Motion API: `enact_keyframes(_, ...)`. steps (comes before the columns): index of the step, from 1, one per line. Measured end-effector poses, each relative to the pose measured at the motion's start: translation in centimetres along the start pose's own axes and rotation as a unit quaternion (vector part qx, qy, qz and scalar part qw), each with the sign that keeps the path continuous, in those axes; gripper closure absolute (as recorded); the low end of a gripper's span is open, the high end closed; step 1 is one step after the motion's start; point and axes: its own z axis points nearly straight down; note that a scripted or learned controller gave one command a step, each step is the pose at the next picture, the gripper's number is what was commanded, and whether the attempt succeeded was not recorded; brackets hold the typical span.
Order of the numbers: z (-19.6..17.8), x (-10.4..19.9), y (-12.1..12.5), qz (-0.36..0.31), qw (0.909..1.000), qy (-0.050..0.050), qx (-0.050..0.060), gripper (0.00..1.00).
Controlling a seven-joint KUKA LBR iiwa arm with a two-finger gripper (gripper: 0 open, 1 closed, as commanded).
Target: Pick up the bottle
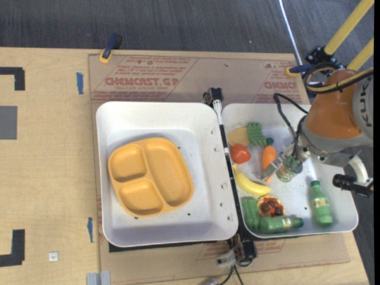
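A small green bottle with a pale label lies in the right bin, near its right wall. A second green bottle lies on its side along the bin's front edge. My gripper hangs low over the middle of the right bin, just right of an orange carrot and up-left of the first bottle. It is apart from both bottles. The orange wrist band sits above it.
The right bin also holds a red tomato, a banana, a green ridged toy, a pale wedge and a green item with a red patch. A yellow divided plate lies in the left bin.
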Motion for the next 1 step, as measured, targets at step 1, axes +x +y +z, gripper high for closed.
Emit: enact_keyframes(1,-0.08,5.36,-4.61,0.004,1.0,-0.002,-0.001,0.0)
